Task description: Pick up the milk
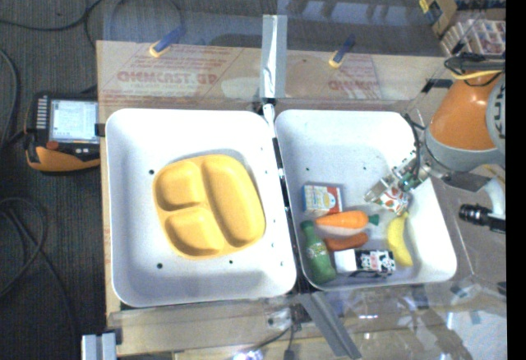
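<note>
The robot arm point(468, 124) is grey with a big round orange band. Its end effector point(394, 186) is small and silvery, with bits of red and green on it.

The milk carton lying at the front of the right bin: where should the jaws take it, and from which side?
Probably from straight above, jaws across the short width of the milk carton. It lies flat on its side, long axis left to right. The hot dog crowds its far side and the banana its right end, so grip near the middle.
</note>
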